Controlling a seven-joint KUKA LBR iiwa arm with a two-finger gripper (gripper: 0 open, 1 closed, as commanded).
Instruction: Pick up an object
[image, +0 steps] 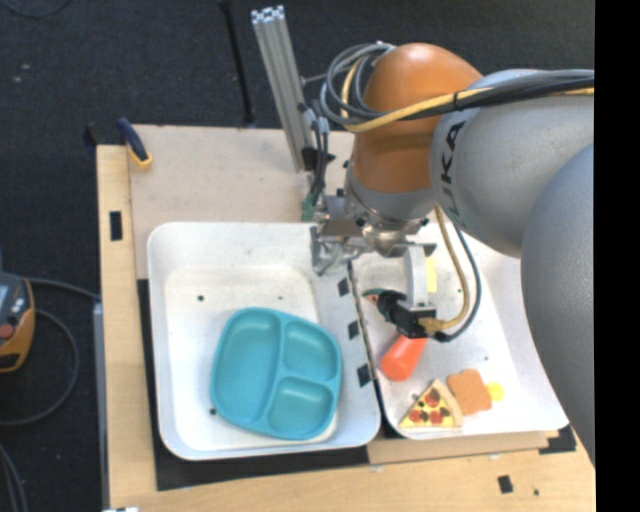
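The camera view is looking down on a pale bench (200, 170) that is carrying two white bins side by side. The grey arm (520, 130) is reaching in from the right, its orange band bulging over the far end of the bins. Below that band the hand (335, 248) is hanging over the seam where the two bins meet, near their far rim. The wrist is hiding its tip, so I cannot tell whether it is released or clenched, and nothing is showing in its grip.

The left bin (200, 280) is holding a blue plate (277, 373) with three compartments. The plate is lying flat in the near half, close to the seam.

The right bin (495, 330) is holding the smaller things, all of them near its front edge and well below the hand. An orange cone (402, 357) is lying tilted, its narrow end pointing toward the seam. Just beyond it toward the near rim a pizza slice (432, 408) is lying flat. An orange-brown block (468, 392) is sitting just beside the slice, with a small yellow piece (494, 392) at its right side; whether those two are touching I cannot tell.

At the far left corner of the bench a blue and yellow clamp (135, 142) is gripping the edge, and a ribbed metal post (285, 80) is rising behind the bins.
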